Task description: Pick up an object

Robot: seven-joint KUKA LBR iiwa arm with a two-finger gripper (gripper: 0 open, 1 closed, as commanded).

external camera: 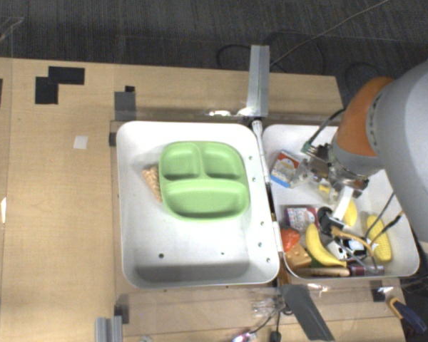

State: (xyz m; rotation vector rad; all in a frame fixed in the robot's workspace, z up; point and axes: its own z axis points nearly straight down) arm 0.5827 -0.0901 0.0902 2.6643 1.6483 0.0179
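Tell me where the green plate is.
In the camera view, the green plate lies in the left bin, toward its back half, with a tan thing against its left edge.

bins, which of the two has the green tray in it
The bin on the view's left: the green divided tray lies in it, while the other bin holds a jumble of small items.

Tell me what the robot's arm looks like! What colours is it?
The arm is big, round and light grey, with a bright orange band above the wrist. A thin dark cable curves beside the band. The gripper is small, grey and metal-looking.
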